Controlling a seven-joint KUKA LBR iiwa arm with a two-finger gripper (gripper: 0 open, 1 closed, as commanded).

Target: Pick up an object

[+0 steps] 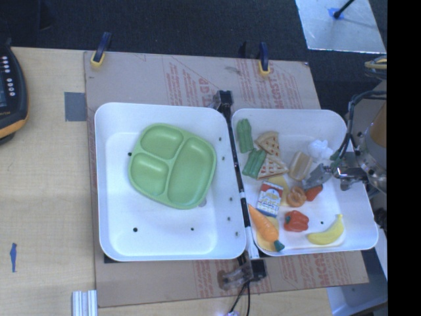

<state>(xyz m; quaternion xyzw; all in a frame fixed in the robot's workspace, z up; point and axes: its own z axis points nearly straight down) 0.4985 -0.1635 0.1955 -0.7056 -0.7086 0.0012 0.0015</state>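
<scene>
While the arm is reaching in over the right edge of the right bin (342, 120), its gripper (320, 175) is hanging low above the bin's middle-right part, and whether it is gripping anything cannot be told from this slanted view. Just beside the grey metal tip, a small orange-red piece (313, 191) is lying on the bin floor, and a round orange item (296, 195) is sitting next to that. A tan block (300, 165) and a white crumpled thing (320, 149) are resting just above the tip, toward the bin's far edge.

Further out in the same bin, two triangular sandwich wedges (269, 155) are lying near the far-left part, with a green pickle (245, 135) and another green piece (254, 163) alongside them by the left wall. A small printed carton (269, 199) is sitting near the middle. Along the near edge, a carrot (264, 226) is lying by the left corner, a red pepper (296, 221) is sitting beside it, and a yellow banana (327, 233) is curving toward the right corner.

In the left bin (105, 176), a light green divided plate (173, 165) is lying tilted across the far-middle part, its three compartments facing up.

Both bins are sitting on a cardboard sheet (197, 78) clamped at the bench's far edge.
</scene>
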